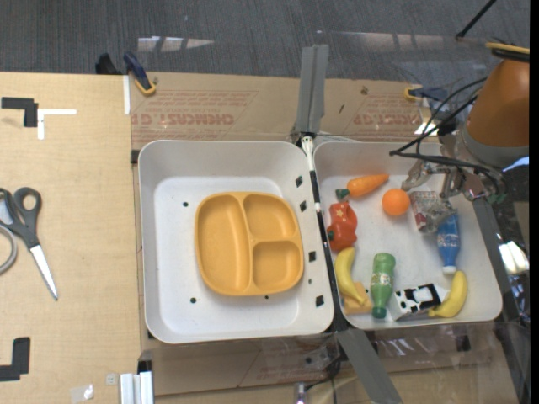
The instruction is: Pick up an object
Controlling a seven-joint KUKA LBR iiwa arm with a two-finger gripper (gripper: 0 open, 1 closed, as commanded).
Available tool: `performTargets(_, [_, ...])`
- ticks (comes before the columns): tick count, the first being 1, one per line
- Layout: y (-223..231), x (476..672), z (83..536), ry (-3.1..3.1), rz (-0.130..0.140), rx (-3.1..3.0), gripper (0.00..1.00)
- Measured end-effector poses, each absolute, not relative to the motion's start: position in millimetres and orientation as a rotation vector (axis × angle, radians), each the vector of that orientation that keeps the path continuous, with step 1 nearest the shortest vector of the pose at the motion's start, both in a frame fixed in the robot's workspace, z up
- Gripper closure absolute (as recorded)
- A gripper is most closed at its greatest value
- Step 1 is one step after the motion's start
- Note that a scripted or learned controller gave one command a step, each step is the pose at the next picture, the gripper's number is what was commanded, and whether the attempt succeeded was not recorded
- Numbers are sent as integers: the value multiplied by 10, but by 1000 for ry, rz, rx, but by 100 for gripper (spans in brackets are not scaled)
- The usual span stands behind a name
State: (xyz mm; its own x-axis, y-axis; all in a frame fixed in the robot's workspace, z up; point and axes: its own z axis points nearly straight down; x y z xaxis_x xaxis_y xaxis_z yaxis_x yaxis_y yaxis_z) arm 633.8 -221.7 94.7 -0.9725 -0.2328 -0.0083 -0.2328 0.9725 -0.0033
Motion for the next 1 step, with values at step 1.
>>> performTargets(1, [-2211, 6083, 931, 3132, 1, -192, 0])
